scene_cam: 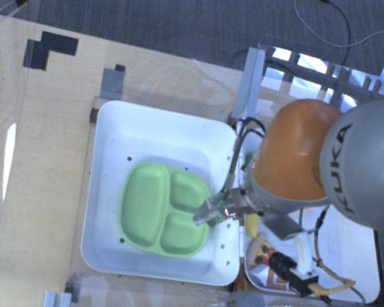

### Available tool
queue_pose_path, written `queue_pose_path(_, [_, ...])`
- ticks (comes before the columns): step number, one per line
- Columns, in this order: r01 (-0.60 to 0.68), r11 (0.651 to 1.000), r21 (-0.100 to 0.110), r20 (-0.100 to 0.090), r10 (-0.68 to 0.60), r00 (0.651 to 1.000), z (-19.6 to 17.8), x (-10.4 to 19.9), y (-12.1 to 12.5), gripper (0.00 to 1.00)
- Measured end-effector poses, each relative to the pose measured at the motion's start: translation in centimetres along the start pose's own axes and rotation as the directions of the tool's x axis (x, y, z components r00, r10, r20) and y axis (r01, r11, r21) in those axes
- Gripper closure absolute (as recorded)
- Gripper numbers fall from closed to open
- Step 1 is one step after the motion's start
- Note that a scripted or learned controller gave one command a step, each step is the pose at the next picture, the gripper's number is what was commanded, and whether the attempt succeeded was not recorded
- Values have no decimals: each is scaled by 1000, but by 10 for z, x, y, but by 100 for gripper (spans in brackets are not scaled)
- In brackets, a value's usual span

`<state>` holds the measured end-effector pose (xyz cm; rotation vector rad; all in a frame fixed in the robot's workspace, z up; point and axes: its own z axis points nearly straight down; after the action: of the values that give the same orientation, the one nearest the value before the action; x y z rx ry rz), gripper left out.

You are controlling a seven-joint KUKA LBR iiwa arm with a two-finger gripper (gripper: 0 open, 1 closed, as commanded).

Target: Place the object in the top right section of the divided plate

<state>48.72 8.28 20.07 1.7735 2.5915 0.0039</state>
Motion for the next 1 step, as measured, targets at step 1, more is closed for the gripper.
queue_pose_path(1, [0,1000,-1,0,0,1000,0,0,0,0])
